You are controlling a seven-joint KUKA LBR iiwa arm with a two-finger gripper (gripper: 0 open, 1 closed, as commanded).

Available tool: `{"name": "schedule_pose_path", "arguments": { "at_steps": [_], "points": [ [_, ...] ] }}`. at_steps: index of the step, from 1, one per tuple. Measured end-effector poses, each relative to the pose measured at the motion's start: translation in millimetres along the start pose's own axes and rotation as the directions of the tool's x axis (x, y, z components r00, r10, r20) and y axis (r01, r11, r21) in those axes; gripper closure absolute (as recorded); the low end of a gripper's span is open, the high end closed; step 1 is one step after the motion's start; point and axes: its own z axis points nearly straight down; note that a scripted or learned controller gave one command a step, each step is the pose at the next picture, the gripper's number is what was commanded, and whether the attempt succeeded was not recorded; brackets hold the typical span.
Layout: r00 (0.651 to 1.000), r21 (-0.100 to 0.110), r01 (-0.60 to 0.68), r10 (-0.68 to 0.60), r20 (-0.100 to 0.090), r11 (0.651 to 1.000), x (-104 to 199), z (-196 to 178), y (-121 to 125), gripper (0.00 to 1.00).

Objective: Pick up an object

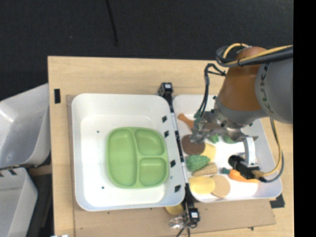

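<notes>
Currently my gripper hangs over the right bin, near its left wall; I cannot tell how my jaws stand. The nearest candidate, a brown disc, lies flat just below them, touching a green leafy piece. It looks like light, rigid toy food; being thin and flat, it probably needs a pinch across its rim and may slip. My arm reaches in from the bin's right edge, wrist angled down. The left bin holds a green divided plate.

Divided plate in left bin
</notes>
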Motion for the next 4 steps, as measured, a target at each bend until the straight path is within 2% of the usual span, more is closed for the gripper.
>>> {"name": "schedule_pose_path", "arguments": {
  "at_steps": [1,2,4],
  "points": [
    [1.0,0.003,-0.007,0.007,0.001,1.0,-18,-15,-38,1.0],
    [1.0,-0.006,-0.001,0.001,0.001,1.0,6,-90,-51,1.0],
    [1.0,-0.002,0.004,-0.004,0.004,1.0,3,-106,-49,1.0]
  ]
}}
